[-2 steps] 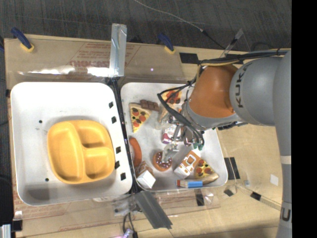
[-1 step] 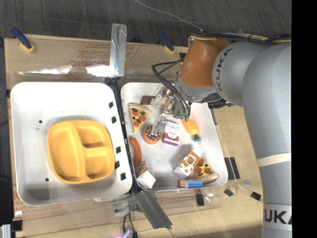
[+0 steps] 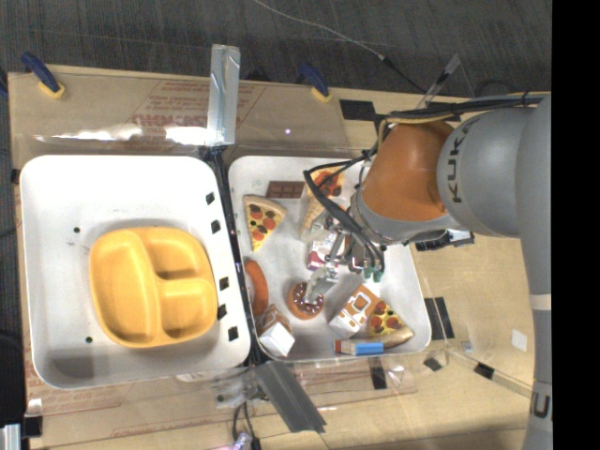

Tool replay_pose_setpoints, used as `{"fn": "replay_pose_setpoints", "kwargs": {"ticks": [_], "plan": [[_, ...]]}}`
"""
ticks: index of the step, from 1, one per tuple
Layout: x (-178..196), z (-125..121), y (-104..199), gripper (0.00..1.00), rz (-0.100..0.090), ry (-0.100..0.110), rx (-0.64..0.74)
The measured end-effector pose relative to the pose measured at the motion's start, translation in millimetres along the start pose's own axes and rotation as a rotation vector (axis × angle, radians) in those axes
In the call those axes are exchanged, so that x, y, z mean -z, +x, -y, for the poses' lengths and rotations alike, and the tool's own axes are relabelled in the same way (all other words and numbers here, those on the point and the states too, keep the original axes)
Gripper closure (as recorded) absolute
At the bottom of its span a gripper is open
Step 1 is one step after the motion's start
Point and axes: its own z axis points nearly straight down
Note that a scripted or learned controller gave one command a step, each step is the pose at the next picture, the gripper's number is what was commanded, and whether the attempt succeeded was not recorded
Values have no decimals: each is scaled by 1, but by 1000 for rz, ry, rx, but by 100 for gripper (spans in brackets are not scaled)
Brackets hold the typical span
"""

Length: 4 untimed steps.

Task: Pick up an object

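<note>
Over the right bin (image 3: 405, 272) I see the arm (image 3: 487, 172) reaching in from the right, its orange band (image 3: 405, 172) above the wrist and the wrist bent downward. I read the tool (image 3: 323, 268) as hanging low among the toy food, just above the chocolate doughnut (image 3: 306, 300); I cannot tell its opening. A pizza slice (image 3: 262, 219) lies near the bin's left wall. On the table, the left bin (image 3: 56, 195) carries a yellow divided tray (image 3: 152, 285).

Yellow compartmented plastic tray (image 3: 152, 285) seen lying in left shallow white bin (image 3: 47, 195); brown cardboard-covered bench (image 3: 112, 97) seen beneath.
</note>
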Motion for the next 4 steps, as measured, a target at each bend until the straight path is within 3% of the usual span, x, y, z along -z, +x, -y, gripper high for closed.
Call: {"fn": "replay_pose_setpoints", "kwargs": {"ticks": [1, 2, 3, 4], "plan": [[0, -25, 9, 0, -3, 2, 36], [-1, -49, 6, 0, -3, 3, -151], [8, -51, 7, 100, -14, 2, -144], [120, -85, 8, 100, -5, 1, 136]]}}
